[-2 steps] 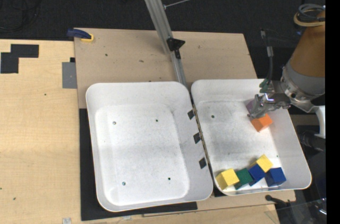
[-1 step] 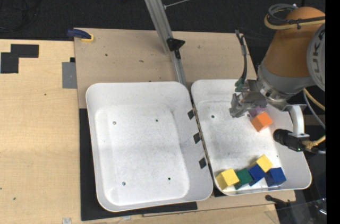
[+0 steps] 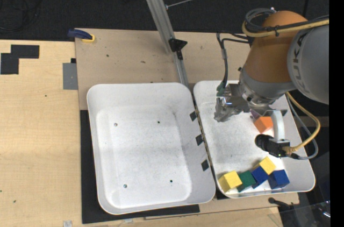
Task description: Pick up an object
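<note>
A: Camera view: where do the blocks lie?

B: Yellow block point(image 3: 231, 179), green block point(image 3: 248, 179) and blue blocks point(image 3: 270, 173) crowd the right bin's point(image 3: 215, 137) near rim; an orange block point(image 3: 263, 123) sits beside the arm.

A: The gripper point(image 3: 222, 113)?

B: Over bare floor mid-bin; its grip probably empty, opening unclear. "KU" lettering marks the arm.

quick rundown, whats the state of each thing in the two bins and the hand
hand: low over the right bin, nothing seen between its fingers
orange block: lying in the right bin beside the arm's wrist
yellow block: resting at the right bin's near edge
green block: resting between the yellow block and the blue blocks
blue blocks: resting clustered in the near corner
left bin: sitting flat on the bench
</note>
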Tool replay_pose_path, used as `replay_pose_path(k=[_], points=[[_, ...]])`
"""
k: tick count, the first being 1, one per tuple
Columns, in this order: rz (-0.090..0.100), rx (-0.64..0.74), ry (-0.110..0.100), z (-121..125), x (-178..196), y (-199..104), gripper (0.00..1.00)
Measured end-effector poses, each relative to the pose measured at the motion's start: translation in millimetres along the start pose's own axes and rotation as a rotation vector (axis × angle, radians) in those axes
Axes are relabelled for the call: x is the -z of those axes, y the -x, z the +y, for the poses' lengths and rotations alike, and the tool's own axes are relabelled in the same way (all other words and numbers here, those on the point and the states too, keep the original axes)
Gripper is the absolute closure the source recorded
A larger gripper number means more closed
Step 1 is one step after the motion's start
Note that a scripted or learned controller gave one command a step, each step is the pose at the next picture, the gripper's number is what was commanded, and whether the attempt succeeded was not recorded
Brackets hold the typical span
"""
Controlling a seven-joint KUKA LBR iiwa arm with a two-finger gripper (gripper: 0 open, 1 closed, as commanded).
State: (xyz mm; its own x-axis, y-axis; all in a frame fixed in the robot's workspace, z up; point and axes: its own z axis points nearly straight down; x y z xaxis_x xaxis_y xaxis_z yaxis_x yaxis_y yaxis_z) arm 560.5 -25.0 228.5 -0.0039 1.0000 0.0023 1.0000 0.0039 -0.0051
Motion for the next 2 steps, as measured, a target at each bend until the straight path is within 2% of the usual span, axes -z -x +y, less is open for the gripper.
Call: replay_pose_path(k=[1,2], points=[[0.000,0.000,-0.002,-1,-11,-55,1.00],[0.000,0.001,0.002,-3,3,-102,1.00]])
